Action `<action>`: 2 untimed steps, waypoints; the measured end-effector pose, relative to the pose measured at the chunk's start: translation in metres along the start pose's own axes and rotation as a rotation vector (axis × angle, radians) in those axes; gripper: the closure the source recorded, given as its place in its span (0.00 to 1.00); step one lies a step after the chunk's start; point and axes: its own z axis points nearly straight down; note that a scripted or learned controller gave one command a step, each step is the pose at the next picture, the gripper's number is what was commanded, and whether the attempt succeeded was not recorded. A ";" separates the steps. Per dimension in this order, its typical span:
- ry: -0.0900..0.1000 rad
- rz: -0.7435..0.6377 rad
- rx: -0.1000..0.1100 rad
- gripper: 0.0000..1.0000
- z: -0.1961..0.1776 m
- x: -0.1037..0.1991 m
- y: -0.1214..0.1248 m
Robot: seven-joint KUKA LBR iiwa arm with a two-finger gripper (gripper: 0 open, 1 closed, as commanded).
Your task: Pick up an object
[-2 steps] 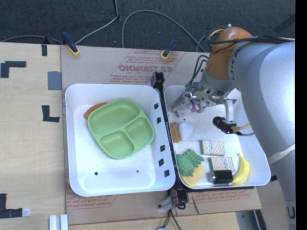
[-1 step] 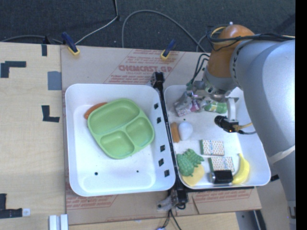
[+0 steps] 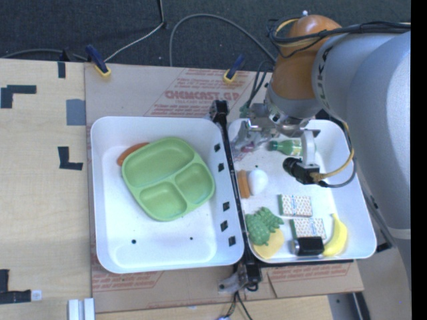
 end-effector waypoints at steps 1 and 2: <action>-0.002 0.003 0.000 1.00 0.000 0.000 -0.046; 0.001 -0.001 0.003 1.00 -0.030 0.048 -0.088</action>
